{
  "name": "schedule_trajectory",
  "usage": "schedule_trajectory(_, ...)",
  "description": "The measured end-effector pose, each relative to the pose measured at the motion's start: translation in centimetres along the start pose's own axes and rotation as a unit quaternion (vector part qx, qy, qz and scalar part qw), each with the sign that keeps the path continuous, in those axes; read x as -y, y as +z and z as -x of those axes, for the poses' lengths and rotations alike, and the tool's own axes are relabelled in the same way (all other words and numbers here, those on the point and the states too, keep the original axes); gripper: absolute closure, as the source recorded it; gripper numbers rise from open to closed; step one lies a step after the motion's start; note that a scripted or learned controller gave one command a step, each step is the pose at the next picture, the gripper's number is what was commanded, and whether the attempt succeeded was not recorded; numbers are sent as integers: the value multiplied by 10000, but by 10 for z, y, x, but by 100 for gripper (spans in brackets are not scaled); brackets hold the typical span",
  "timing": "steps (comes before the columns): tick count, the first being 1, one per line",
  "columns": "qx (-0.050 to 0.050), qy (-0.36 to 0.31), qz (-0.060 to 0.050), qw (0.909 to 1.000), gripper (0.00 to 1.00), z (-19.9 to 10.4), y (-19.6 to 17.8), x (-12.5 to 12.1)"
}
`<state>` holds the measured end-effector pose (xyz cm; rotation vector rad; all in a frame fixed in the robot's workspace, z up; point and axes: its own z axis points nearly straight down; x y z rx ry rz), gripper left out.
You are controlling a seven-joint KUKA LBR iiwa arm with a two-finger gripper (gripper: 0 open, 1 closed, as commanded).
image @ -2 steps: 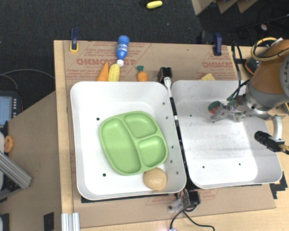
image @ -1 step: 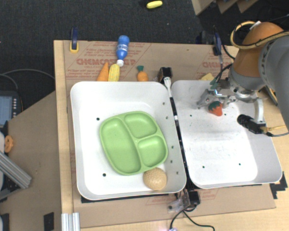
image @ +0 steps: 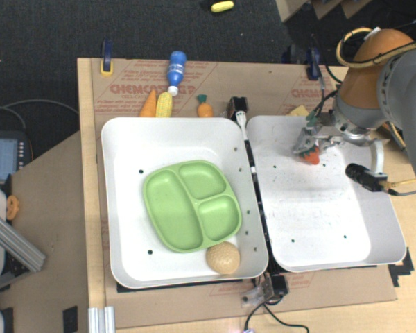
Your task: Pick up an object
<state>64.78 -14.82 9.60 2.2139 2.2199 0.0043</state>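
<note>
Lying in the upper part of the right bin (image: 347, 214), a small orange-red object (image: 312, 159) sits directly beneath the gripper (image: 309, 144), so close that the two overlap from this slanted angle; whether they touch cannot be told. It is too small and too covered by the gripper to name more exactly or to read a long axis. How the jaws stand cannot be told either, since the metal parts blur together above the object. The relation that matters is vertical: the object lies just below and slightly toward the near side of the gripper, so a short descent looks like all that a grasp would call for, with little sideways correction. The arm (image: 374, 75) reaches in from the right, its orange band (image: 374, 54) above the wrist. In the left bin (image: 125, 186) lie a green divided plate (image: 192, 205) and, touching its lower edge, a tan ball (image: 224, 258). Beyond the bins, on the bench (image: 90, 116), rest a toy corn cob (image: 164, 104), a toy carrot (image: 204, 107) and a blue-and-white bottle (image: 176, 71).
</note>
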Motion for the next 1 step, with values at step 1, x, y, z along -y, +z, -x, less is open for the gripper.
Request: schedule_trajectory(1, -24, -26, 3, 10000, 100, -86, -95, 30)
